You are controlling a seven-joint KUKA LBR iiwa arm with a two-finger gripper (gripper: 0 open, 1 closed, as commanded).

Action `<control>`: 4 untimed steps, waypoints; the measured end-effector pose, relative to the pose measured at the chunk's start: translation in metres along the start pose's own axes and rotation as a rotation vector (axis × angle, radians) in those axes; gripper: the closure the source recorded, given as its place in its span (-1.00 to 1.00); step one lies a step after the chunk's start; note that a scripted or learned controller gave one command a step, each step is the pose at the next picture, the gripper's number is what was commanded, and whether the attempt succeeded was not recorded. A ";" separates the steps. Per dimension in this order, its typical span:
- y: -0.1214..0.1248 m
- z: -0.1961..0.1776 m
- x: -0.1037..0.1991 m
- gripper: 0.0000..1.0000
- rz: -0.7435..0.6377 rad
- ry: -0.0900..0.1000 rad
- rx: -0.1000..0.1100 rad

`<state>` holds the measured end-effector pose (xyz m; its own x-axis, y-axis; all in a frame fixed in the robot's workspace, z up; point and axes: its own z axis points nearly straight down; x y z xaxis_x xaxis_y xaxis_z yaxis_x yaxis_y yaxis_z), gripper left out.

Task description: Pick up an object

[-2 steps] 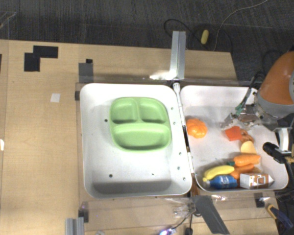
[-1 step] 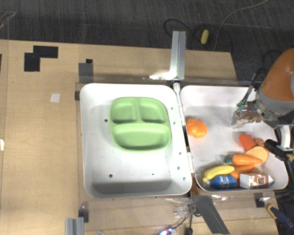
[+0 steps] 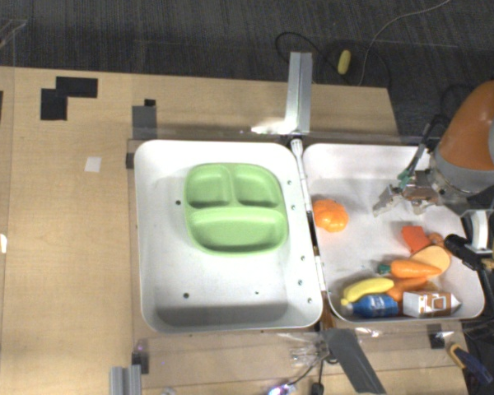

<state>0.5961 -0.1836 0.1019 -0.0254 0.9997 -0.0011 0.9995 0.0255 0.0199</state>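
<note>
Orange fruit [image 3: 330,216]: round, lying alone on bare floor at the left side of the right-hand bin [image 3: 358,171], close to the divider. No long axis, so it can be approached from any side. It lies to the left of the gripper [image 3: 393,200] and a little toward the viewer, with open white floor between them; nothing crowds it.

Gripper: hovering over the middle of the right-hand bin, on the arm [image 3: 477,142] that comes in from the right. Jaw state: cannot tell from here; the fingers are too small and blurred to read. Nothing is seen between them.

Cluster, near corner of the same bin: banana [image 3: 366,289], blue bottle [image 3: 375,306], white carton [image 3: 431,304], carrot [image 3: 412,268], a pale orange slice [image 3: 433,259], a red-orange piece [image 3: 414,238]. Packed touching one another; harder targets, by my judgement.

Left-hand bin [image 3: 160,220]: green divided tray [image 3: 234,206], well apart from the gripper.

Judgement: the orange fruit is the nearest free-standing item; the move turns on a short shift leftward, then a descent.
</note>
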 end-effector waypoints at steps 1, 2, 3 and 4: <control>0.019 0.013 0.093 -1.00 -0.077 0.003 0.007; -0.047 0.010 0.084 -1.00 -0.040 0.001 0.007; -0.068 0.009 0.096 -1.00 -0.147 -0.003 -0.003; -0.065 -0.003 0.099 1.00 -0.149 0.001 -0.007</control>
<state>0.5285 -0.0867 0.1031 -0.1734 0.9849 -0.0035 0.9845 0.1734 0.0263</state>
